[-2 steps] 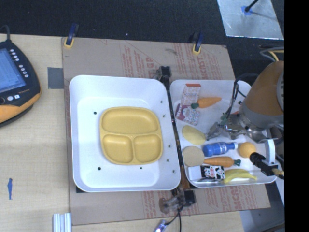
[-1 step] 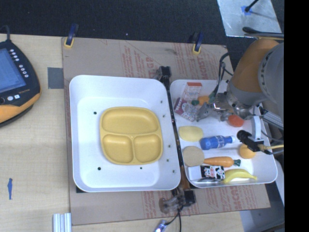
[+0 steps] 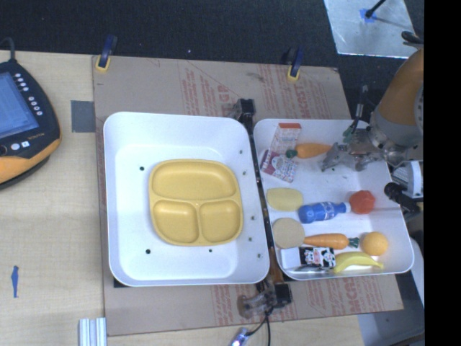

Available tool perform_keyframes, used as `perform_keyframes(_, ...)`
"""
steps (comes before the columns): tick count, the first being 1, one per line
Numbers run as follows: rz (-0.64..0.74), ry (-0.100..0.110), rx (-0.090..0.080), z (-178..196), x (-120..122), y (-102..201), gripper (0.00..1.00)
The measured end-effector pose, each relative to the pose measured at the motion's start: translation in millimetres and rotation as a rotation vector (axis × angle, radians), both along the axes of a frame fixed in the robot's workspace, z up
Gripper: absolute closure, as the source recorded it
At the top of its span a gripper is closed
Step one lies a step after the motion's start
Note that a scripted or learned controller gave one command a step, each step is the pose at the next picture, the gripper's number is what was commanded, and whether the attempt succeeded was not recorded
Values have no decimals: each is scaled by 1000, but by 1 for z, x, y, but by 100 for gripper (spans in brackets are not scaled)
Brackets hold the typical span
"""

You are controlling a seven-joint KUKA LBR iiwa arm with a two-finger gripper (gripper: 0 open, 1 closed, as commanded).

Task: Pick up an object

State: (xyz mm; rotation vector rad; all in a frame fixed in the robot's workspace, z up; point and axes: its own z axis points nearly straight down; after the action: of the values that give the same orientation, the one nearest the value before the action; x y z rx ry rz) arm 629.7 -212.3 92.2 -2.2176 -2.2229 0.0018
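The right bin [image 3: 282, 130] holds the things to be picked. Nearest the gripper [image 3: 338, 157] is a small carrot [image 3: 312, 151] with a green top, lying in the bin's upper part just left of the fingertips and apart from them. Left of it a red and white packet [image 3: 282, 153] rests against the bin's left wall. Below come a pale yellow oval piece [image 3: 285, 198], a blue bottle [image 3: 322, 212] lying on its side, and a red ball [image 3: 362, 201] touching the bottle's white cap end. Lower still are a tan round disc [image 3: 288, 231], a longer carrot [image 3: 328, 241], an orange [image 3: 374, 244], a banana [image 3: 358, 264] along the bottom wall and a small black and white carton [image 3: 317, 257] just beside it.

The arm [image 3: 398, 99] reaches in from the right over the bin's upper right corner, its wrist bent so the gripper points left across the bin. The metal fingers hang low over the bin floor with nothing between them; how far apart they stand cannot be made out.

The left bin [image 3: 126, 193] carries a yellow three-part tray [image 3: 195, 200] in its middle. Both bins sit on a cardboard sheet [image 3: 180, 85] clamped to the bench, and a control pendant [image 3: 21, 121] lies at the far left.
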Motion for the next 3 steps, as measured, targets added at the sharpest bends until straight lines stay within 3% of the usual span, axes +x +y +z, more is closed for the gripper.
perform_keyframes(1, 1, -1, 0, 25, 27, 0, 0)
perform_keyframes(2, 2, 2, -1, 43, -73, 8, 0)
perform_keyframes(3, 2, 2, -1, -1, -92, 1, 0)
